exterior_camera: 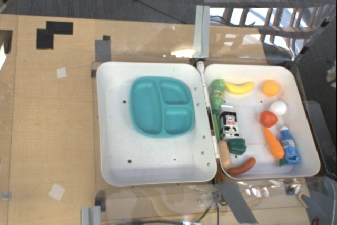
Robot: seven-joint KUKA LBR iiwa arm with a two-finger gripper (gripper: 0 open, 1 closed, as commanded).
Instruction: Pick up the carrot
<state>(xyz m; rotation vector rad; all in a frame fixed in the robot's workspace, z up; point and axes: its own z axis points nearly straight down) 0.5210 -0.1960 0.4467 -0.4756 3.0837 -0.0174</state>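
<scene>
Overhead, the carrot (273,143) lies in the right bin (303,113), near its right wall, with its long axis slanting from upper left to lower right. It touches a blue bottle (288,146) along its right side and sits just below a red tomato (268,118). Whether the gripper is released or clenched cannot be told, and the carrot's green tip is hard to make out.
</scene>
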